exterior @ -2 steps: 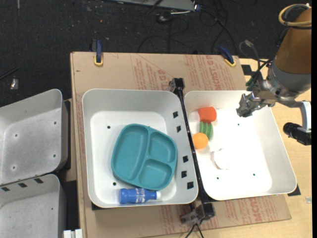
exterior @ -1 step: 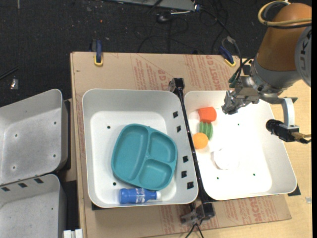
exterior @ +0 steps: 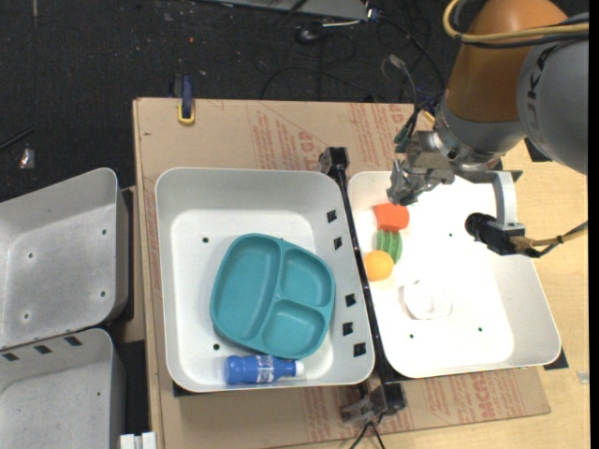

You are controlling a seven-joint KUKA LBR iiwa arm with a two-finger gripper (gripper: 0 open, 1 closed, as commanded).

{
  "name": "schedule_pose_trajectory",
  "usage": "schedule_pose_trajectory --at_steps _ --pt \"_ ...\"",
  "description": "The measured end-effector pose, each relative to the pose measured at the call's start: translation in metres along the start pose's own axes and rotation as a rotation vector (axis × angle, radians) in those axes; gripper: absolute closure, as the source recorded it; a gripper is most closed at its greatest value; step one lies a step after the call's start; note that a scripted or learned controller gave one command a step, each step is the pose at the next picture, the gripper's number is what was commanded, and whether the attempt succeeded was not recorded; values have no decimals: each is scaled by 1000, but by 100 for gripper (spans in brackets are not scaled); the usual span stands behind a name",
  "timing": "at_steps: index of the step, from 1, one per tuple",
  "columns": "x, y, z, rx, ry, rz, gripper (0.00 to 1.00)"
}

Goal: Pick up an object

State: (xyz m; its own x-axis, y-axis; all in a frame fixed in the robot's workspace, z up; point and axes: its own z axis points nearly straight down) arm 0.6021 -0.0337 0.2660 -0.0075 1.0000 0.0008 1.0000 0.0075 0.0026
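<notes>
So the gripper (exterior: 404, 191) is sitting low in the upper left corner of the right bin (exterior: 487, 335), just above the orange block (exterior: 392, 216). From this angle I honestly can't tell whether the jaws are spread or clenched, since the tips are a dark blur against the bin wall. Nothing visible sits between them, so I wouldn't call anything picked yet.

What's there to grab: the orange block is nearest the tool, right below it in the frame. Just under that is a green thing (exterior: 389, 243), then a yellow-orange ball (exterior: 378, 265), the three lined up along the left wall of the right bin, close to touching. A white lump (exterior: 426, 301) sits a bit lower and to the right, hard to make out against the white floor.

The left bin (exterior: 187, 204) has a teal divided plate (exterior: 273, 295) in the middle and a blue bottle (exterior: 260, 369) lying along its bottom edge, well apart from the arm.

My read: it's at the approach or reach stage, likely going for the orange block. The close, the lift and clearing the bin all seem left to do.
</notes>
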Motion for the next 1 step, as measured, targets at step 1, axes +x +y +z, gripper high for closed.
schedule_pose_trajectory --at_steps 1 --pt "50 10 -1 0 0 0 100"
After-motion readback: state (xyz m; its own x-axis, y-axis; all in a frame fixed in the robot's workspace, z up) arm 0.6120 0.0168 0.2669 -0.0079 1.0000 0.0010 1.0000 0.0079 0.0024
